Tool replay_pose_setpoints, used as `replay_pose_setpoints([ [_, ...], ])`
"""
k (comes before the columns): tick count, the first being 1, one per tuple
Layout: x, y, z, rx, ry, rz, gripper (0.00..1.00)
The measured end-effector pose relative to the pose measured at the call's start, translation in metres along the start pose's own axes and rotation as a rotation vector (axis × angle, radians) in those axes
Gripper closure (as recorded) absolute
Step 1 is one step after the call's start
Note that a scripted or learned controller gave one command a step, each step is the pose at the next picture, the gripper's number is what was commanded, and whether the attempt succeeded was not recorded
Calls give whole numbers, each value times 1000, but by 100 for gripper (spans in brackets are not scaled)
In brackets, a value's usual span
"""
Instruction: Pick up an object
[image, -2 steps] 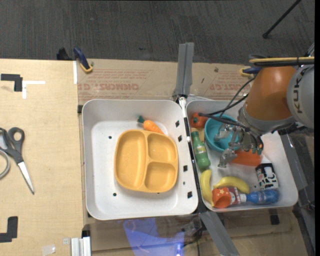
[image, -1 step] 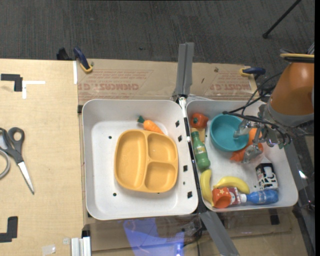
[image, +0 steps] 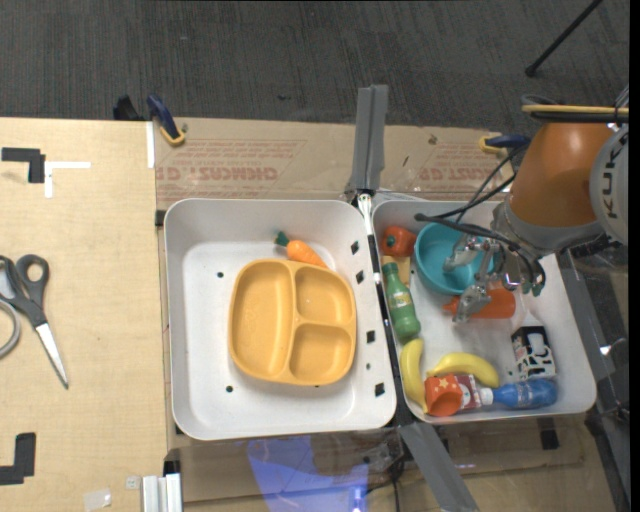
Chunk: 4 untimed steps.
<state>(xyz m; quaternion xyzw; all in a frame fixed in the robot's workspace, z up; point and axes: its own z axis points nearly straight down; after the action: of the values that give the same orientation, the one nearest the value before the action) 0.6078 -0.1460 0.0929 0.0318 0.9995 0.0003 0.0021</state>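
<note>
Orange, the toy block (image: 492, 304) lay in the right bin (image: 572, 330), just beside and slightly below-right of the end effector (image: 468, 295), long axis across the bin; whether the tool was spread or closed I cannot tell.

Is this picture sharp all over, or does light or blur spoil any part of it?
In the camera view, the yellow tray and scissors look crisp under even light; a bluish-purple glow falls on the bench below the left bin; the gripper and its cables look dark and slightly smeared.
</note>
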Motion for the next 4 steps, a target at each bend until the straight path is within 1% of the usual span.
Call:
replay_pose_setpoints([
  [1, 8, 53, 0, 0, 0, -64, 0],
  [2, 4, -51, -10, 2, -3, -68, 0],
  [3, 24, -62, -1, 0, -1, 95, 0],
  [4, 20, -56, -14, -5, -11, 88, 100],
])
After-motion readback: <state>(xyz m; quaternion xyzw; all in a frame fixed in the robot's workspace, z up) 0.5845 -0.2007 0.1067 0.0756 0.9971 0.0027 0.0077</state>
